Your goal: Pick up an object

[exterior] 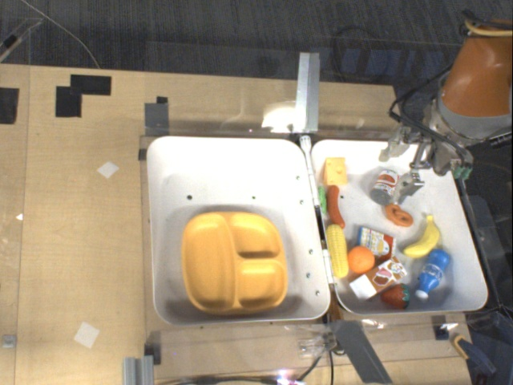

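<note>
Left bin (168, 215): open white floor along the far and left sides; near-centre taken up by a yellow divided tray (234, 260).

Right bin (473, 271): crowded. Cheese wedge (335, 171), hot dog (335, 207) and corn cob (337, 250) lined along the left wall. Near half packed with orange (361, 260), cartons, banana (425, 237) and blue bottle (431, 273), mostly touching. Clear floor only in the far-centre strip beside the small can (385, 185).
</note>
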### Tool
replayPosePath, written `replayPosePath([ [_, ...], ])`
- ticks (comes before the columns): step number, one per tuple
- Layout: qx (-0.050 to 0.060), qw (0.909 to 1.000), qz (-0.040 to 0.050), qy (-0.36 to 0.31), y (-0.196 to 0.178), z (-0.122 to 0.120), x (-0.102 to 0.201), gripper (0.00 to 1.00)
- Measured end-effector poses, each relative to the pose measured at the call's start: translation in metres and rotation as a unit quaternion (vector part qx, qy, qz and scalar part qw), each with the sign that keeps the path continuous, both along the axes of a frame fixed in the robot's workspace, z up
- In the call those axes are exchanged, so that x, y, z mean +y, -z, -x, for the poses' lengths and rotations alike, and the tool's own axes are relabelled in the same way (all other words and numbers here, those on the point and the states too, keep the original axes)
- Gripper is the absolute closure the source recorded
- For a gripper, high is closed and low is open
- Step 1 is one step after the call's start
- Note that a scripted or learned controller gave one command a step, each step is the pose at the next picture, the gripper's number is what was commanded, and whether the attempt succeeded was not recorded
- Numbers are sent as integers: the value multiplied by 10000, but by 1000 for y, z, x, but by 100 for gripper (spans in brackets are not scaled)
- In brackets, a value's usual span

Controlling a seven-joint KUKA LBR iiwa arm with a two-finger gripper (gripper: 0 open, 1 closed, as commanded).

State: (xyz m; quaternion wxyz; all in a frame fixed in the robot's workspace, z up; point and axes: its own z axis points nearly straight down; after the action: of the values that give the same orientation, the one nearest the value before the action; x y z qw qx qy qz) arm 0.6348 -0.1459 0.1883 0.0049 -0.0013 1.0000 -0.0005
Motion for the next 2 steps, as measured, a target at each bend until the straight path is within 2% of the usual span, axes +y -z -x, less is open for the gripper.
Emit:
replayPosePath([
  [1,-19,10000,-1,-38,-29,-26,22,0],
  [2,11,9885,-21,1513,33,-6,61,0],
])
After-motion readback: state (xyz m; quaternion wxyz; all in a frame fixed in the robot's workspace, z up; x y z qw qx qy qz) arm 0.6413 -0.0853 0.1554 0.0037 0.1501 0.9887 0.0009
